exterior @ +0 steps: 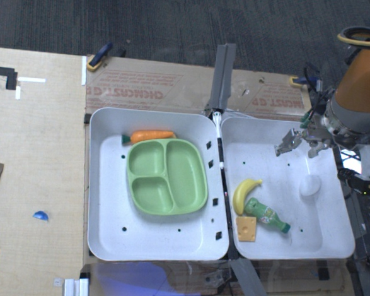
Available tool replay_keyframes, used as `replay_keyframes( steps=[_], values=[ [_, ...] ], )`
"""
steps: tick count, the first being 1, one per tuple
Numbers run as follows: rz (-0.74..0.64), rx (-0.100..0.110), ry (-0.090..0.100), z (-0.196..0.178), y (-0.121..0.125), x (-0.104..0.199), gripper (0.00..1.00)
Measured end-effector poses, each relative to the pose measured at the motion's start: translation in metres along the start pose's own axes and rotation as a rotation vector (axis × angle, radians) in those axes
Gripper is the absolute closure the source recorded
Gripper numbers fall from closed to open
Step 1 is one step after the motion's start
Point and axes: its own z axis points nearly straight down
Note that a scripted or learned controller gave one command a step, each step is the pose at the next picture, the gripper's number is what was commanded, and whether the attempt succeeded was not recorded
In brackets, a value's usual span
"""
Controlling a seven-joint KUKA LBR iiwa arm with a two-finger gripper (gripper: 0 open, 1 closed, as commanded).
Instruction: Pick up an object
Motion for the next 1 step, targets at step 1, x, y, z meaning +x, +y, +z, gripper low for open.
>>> replay_keyframes(
  steps=[1],
  values=[
    [0.007, 0.000, 0.001, 0.0794, -0.0688, 0.0602, 0.00]
  ],
)
